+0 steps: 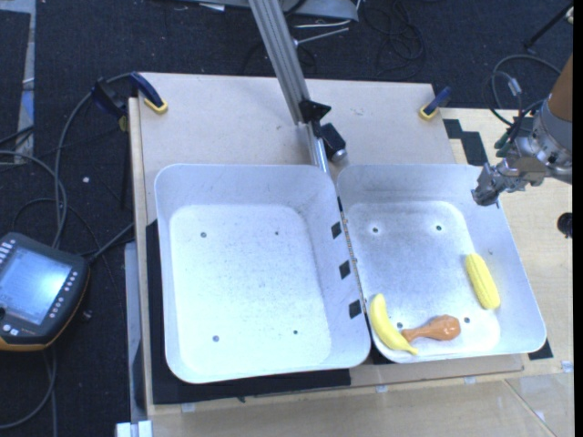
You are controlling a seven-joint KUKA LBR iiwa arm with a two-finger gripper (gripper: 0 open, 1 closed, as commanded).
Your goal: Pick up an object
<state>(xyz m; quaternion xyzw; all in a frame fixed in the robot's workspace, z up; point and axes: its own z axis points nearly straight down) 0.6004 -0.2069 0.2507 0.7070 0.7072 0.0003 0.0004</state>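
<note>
From where I stand, the grey arm's two-finger gripper (485, 192) hangs just over the upper right rim of the right-hand shallow white plastic bin (428, 215), and it carries nothing; whether its jaws are apart or together I cannot tell, for the end of it is a small dark blur at this slant. The pickable things all lie in that right bin, crowded toward its near edge: a yellow corn-cob-shaped toy (482, 280) lying lengthwise near the right wall, a curved yellow banana toy (386, 324) tucked against the left wall by the seam between the bins, and an orange-brown drumstick-shaped toy (434, 330) lying crosswise, its thin end touching or nearly touching the banana. The left-hand shallow white bin (246, 271) offers no target. To my eye the corn cob is the sensible choice: it lies nearest the gripper and apart from the other two, with bare floor on both long sides. I would bring the gripper over its middle, turn the wrist so the closing line crosses the short width, and come straight down. The risk I would watch is the sloping right wall, which could catch the outer finger, and the rounded shape rolling away under an off-centre squeeze.
</note>
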